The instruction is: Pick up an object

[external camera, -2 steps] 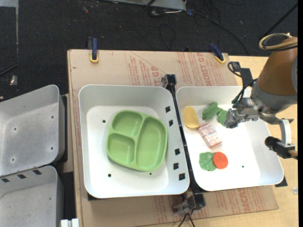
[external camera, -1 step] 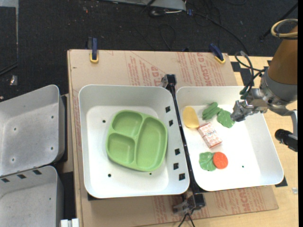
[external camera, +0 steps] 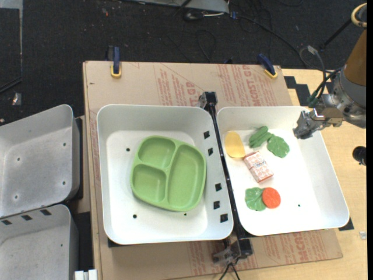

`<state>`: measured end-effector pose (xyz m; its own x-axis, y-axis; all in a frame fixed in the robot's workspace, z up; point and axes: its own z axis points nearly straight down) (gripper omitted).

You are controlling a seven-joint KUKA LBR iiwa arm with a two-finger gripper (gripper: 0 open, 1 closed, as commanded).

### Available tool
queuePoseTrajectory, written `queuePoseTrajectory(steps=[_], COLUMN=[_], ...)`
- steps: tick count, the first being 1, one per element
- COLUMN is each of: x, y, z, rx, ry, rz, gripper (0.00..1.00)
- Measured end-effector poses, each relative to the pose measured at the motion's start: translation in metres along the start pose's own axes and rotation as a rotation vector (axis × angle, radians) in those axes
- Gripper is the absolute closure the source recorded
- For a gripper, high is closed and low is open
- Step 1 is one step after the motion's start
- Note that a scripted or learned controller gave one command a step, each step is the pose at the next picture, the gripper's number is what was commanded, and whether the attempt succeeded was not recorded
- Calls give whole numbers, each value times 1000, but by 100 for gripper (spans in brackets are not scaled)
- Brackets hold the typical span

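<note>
Where the arm (external camera: 355, 80) reaches in from the right, gripper (external camera: 304, 128) poised over the right bin's (external camera: 326, 185) upper right edge, nothing visibly held. In that bin: yellow piece (external camera: 235, 145), two green leafy pieces (external camera: 259, 136) (external camera: 278, 146), small red-and-white box (external camera: 259, 167), green piece (external camera: 254, 198) touching orange disc (external camera: 271, 198). In the left bin (external camera: 116, 156): green divided tray (external camera: 169, 172).

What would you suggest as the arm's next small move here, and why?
Probably shift the gripper left and down toward the green leaf pieces, the nearest things in the right bin. It sits at that bin's upper right edge with nothing between its fingers, while the yellow piece, small box and orange disc lie farther away.
</note>
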<state>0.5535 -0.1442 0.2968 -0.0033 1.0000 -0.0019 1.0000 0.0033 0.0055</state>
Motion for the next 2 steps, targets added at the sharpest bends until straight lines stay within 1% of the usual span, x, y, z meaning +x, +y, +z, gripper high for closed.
queuePoseTrajectory(steps=[1,2], x=[54,100], y=[-6,-9], z=[0,3], rx=[6,7], ry=[3,2], rz=[-4,-4], gripper=[100,100])
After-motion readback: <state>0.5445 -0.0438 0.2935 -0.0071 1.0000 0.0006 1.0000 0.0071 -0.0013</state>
